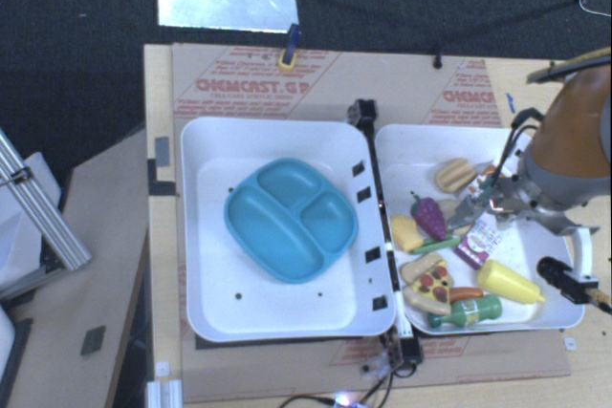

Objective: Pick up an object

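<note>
1. The bench carries two shallow white bins side by side; the left bin fills the middle of the frame and the right bin sits toward the right edge.
2. In the left bin lies a blue divided plate, a little tilted, with three compartments.
3. The arm comes in from the right side of the frame, and its orange part hangs over the upper right corner of the right bin.
4. The claw hangs low over the middle of the right bin, among the toys. I cannot tell if it is released or clenched, because it is too small and blurred here.
5. The toys are all in the right bin: a bread roll near the top, a purple eggplant to the left of the claw, a small pink-and-white packet just below the claw, and a yellow piece at the left wall.
6. Lower in this bin I see a pizza slice, a green bottle lying along the bottom wall, and a yellow bottle to the right of it.
</note>
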Available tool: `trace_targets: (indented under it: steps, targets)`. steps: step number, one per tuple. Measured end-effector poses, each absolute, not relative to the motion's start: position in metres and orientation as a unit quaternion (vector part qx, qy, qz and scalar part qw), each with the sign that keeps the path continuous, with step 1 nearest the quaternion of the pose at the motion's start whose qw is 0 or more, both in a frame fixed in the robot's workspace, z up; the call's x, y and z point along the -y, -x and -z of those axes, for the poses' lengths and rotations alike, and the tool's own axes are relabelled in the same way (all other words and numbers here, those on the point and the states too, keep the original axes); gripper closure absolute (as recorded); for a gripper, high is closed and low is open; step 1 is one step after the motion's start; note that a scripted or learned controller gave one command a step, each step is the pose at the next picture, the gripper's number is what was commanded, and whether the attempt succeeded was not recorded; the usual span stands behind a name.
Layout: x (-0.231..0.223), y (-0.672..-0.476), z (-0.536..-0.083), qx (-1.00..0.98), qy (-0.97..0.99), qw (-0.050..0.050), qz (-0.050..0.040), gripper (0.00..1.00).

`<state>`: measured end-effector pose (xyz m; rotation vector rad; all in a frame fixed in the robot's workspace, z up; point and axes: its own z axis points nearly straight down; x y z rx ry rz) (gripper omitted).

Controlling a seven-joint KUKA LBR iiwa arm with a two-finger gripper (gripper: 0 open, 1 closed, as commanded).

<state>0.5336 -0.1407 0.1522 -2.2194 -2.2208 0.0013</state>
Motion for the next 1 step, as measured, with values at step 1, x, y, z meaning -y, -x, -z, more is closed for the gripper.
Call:
trace_targets:
  steps: [1]
  targets:
    - [0.1436,-0.529,-0.1091,0.707,0.707,0.001,-0.0002,0.0]
